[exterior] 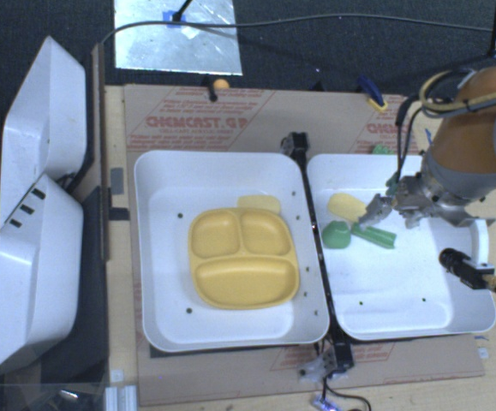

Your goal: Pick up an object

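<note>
From my remote seat I looked down on two shallow white bins side by side on a bench. The left bin [158, 229] held a yellow divided tray [243, 258] with three compartments, lying flat near the middle. A pale yellow flat piece [259, 202] lay just behind the tray, touching or nearly touching its far edge; I could not tell which.

The right bin [419, 302] held three small things grouped near its left wall. A pale yellow rounded object [345, 205] lay farthest back. A green cup [336, 235] sat just in front of it, close to the divide between the bins. A green elongated object [378, 237] lay just beside the cup, on its right.

The grey arm reached in from the right, its orange band above the wrist. The gripper [373, 213] hung over the right bin, its tip between the pale yellow object and the green elongated one. I could not tell how it was set, nor whether it had hold of anything.
</note>
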You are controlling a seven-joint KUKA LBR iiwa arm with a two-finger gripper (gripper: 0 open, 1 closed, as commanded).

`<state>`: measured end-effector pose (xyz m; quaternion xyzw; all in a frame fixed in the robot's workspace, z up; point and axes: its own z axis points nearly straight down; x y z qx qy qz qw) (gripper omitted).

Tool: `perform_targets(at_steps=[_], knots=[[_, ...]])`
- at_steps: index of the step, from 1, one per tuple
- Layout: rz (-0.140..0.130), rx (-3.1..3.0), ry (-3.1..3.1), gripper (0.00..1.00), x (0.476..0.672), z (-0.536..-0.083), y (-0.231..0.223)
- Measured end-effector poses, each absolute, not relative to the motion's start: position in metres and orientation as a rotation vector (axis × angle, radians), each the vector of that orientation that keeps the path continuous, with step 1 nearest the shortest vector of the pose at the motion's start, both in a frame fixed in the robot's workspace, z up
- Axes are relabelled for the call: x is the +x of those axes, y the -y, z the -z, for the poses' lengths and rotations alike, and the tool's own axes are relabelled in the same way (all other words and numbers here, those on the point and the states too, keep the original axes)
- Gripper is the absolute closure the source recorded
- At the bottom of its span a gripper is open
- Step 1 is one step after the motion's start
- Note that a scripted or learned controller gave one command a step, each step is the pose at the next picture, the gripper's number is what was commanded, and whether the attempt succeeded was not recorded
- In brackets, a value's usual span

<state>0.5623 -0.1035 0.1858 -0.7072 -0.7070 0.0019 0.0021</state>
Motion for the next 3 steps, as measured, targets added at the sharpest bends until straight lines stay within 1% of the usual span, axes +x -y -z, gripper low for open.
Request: perform_targets(at_steps=[1, 2, 3], knots=[[0.001, -2.222, 2.222, 0.00, 0.564, -0.189, 0.103], [-0.003, -2.220, 2.220, 0.00, 0.553, -0.135, 0.103], [-0.003, -2.219, 2.219, 0.00, 0.552, -0.083, 0.103]])
